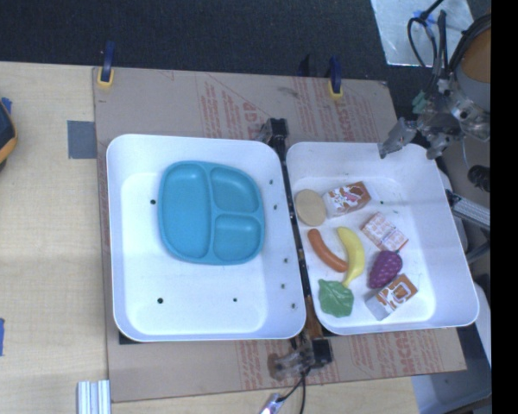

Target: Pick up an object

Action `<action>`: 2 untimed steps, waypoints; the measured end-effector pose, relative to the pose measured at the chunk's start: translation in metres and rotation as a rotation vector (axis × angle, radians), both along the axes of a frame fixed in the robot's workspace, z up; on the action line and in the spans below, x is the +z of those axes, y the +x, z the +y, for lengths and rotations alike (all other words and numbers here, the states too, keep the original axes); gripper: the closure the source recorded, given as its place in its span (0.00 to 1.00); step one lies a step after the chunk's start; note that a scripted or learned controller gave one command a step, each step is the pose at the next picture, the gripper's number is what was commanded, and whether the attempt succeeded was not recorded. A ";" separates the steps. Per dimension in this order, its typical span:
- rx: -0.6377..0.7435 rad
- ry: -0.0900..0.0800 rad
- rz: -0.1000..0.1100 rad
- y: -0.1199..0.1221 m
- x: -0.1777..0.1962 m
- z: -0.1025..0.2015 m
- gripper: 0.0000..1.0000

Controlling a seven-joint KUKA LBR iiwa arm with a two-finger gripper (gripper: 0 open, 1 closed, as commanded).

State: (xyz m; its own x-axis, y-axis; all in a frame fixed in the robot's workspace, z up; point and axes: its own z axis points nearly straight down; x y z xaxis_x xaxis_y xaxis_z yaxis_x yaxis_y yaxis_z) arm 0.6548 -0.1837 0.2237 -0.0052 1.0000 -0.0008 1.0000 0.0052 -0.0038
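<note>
Plainly, a curved yellow banana (352, 254) lies in the right bin (445, 231); gripper (395, 141) state unclear.

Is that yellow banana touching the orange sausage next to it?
Touching. In the camera view, the banana lies against the sausage in the right bin; their lower ends meet with no white floor showing between them.

One fixed camera, high above the bench (43, 257), looking down at a slant. Both bins sit in frame, left bin (129, 317) and right bin (449, 304), with the arm (466, 67) coming in top right.
</note>
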 end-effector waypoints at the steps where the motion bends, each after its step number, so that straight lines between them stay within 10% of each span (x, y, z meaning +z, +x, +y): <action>1: -0.001 -0.002 -0.012 -0.048 -0.108 0.053 0.00; 2: -0.001 -0.002 -0.024 0.000 -0.119 0.027 0.00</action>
